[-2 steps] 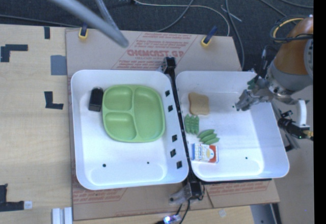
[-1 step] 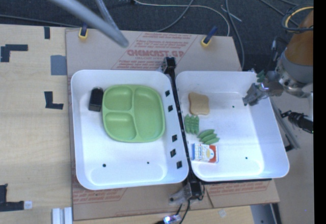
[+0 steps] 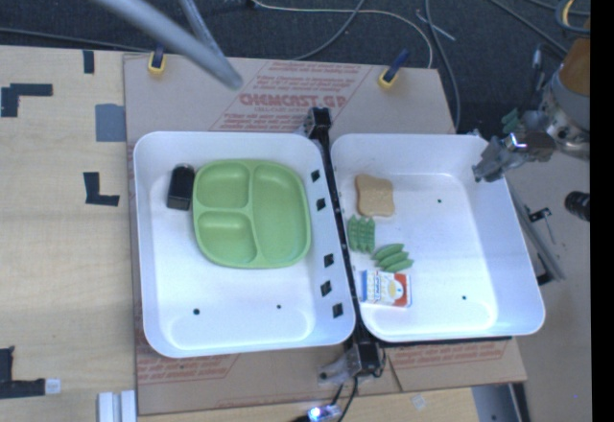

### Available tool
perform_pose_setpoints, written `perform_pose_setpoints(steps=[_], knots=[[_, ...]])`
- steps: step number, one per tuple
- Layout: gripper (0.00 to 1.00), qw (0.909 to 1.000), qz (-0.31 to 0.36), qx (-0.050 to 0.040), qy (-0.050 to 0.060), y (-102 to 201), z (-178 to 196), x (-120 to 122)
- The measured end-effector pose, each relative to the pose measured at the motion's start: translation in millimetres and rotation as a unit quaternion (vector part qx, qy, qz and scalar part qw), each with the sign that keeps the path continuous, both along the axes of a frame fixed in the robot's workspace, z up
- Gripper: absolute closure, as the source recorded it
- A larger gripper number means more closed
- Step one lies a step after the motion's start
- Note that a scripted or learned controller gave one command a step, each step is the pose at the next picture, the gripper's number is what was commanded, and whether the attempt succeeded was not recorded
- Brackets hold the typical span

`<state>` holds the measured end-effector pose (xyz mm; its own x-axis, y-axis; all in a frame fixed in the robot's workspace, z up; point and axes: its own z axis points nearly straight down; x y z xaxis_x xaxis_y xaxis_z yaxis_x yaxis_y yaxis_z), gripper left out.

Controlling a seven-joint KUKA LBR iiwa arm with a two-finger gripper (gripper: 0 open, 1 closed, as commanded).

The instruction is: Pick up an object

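Note:
In the right bin [image 3: 480, 247] lie a tan slice of bread [image 3: 374, 196], a green leafy piece [image 3: 361, 234], a green pea pod [image 3: 392, 257] and a small white and red carton [image 3: 385, 289], all near the bin's left wall. My gripper [image 3: 495, 159] hangs over the right bin's far right corner, well away from these objects and holding nothing that I can see. The arm's wrist [image 3: 568, 108] comes in from the right edge.
The left bin [image 3: 230, 315] holds a green divided plate [image 3: 252, 213] and a small black block [image 3: 180, 187] beside the plate's left side. A black divider [image 3: 329, 219] runs between the bins. Cables lie behind the bench.

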<state>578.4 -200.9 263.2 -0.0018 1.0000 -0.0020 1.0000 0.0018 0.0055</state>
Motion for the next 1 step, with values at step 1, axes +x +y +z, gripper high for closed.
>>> perform_pose_setpoints(steps=[1], knots=[[1.00,1.0000,0.003,0.0017,0.002,56.4,4.1,15.3]])
